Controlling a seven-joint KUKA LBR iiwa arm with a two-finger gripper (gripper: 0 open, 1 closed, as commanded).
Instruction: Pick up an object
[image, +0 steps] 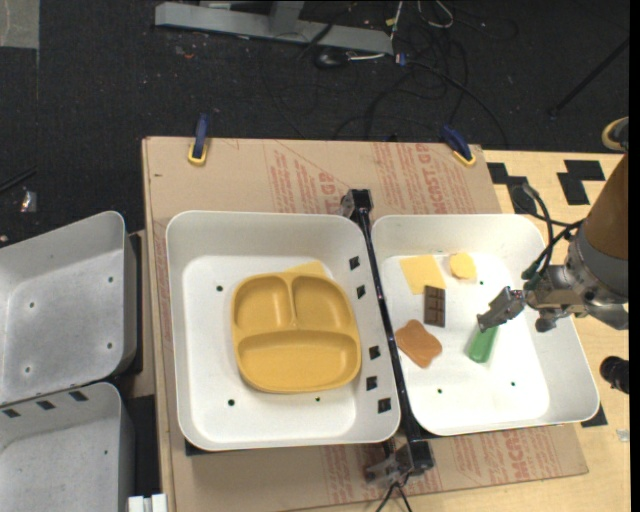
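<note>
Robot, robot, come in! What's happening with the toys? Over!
End effector over right bin, above green piece. Nothing gripped. Brown bar, orange piece lie close by.

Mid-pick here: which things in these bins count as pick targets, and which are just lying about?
For the job: claw, green piece, brown bar, orange block, yellow slice, yellow lump.

Lying about: divided plate, blue clamps, spare bins.

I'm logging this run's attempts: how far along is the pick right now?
Done: the arm has reached into the right bin, gripper above the green object. In hand: nothing visibly between its fingers. Left: grasp and lift; the green object, brown block and yellow pieces all lie on the bin floor.
</note>
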